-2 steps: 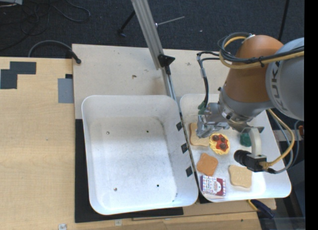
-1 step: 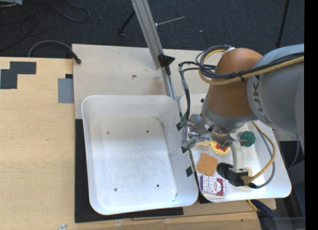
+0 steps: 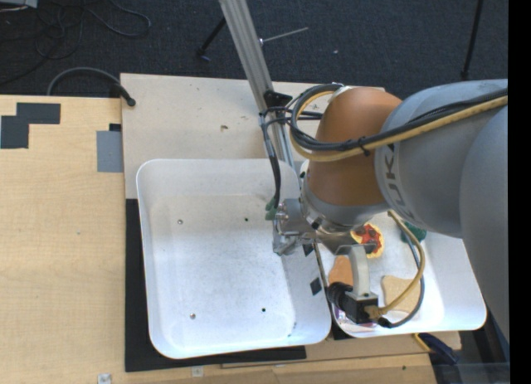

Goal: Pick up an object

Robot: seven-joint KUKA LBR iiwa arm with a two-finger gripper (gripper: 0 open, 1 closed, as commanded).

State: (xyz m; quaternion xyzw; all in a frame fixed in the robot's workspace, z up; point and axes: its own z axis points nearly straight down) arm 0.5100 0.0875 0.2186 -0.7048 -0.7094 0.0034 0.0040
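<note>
Gripper [image 3: 286, 237] is positioned at the left wall of the right bin [image 3: 461, 309]; whether the claw is open or closed cannot be told. Tan object [image 3: 401, 288] lies inside that bin, partly covered by the arm, so its long axis cannot be judged.

The arm [image 3: 431, 158] hides most of the right bin [image 3: 465, 312] from us and runs off the right edge. An orange thing [image 3: 369, 240] and a tan thing [image 3: 400, 289] beneath it are partly covered; we cannot name them.

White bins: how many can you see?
2. The left bin lies fully in sight. The right bin sits beside it, mostly covered by the arm, which may hide more on the bench.
</note>
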